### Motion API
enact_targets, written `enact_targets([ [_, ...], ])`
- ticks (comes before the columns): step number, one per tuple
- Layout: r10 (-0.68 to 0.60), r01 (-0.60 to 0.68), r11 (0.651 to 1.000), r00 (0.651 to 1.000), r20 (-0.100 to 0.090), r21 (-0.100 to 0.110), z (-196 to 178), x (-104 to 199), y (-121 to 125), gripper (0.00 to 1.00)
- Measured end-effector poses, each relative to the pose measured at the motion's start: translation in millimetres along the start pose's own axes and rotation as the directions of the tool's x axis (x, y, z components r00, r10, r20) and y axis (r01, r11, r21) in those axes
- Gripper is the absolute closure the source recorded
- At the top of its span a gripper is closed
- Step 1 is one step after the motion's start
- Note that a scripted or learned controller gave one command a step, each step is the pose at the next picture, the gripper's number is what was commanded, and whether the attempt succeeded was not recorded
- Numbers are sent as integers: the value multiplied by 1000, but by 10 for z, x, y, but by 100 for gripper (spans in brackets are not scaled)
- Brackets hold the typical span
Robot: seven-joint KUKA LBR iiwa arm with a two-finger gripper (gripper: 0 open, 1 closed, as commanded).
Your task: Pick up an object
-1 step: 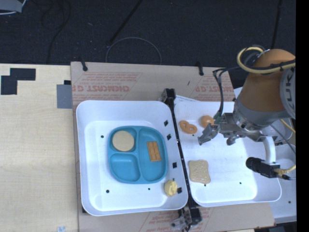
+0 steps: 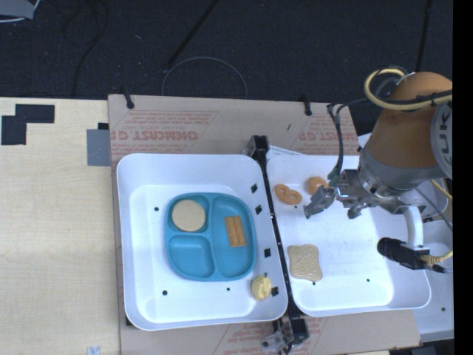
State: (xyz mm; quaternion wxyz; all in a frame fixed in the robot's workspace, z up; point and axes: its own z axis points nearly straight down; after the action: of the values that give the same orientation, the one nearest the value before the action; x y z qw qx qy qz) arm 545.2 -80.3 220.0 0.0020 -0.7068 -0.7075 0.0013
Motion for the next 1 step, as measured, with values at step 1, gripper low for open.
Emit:
enact_targets([
  [1, 2, -2, 1000, 1000, 0, 4, 469, -64, -40, 0],
])
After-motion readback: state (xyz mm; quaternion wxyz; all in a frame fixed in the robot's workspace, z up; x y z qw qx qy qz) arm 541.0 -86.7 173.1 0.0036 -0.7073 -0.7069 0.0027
